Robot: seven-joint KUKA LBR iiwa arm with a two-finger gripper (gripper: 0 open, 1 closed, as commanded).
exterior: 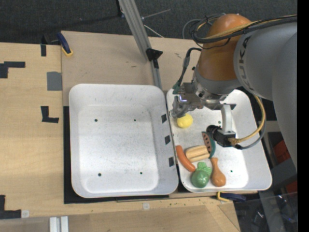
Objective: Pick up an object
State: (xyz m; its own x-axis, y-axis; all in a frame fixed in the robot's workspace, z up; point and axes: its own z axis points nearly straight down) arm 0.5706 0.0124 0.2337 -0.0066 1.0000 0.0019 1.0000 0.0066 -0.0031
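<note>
The gripper [179, 111] hangs low in the right bin [256, 178], directly above the small yellow object [184, 122] lying near the bin's left wall; whether the jaws are spread or closed cannot be told from this angle. Risk: the round object may roll aside or jam against the wall, leaving an empty grasp.

Overhead slant, perhaps mid-range, both bins [72, 129]
</note>
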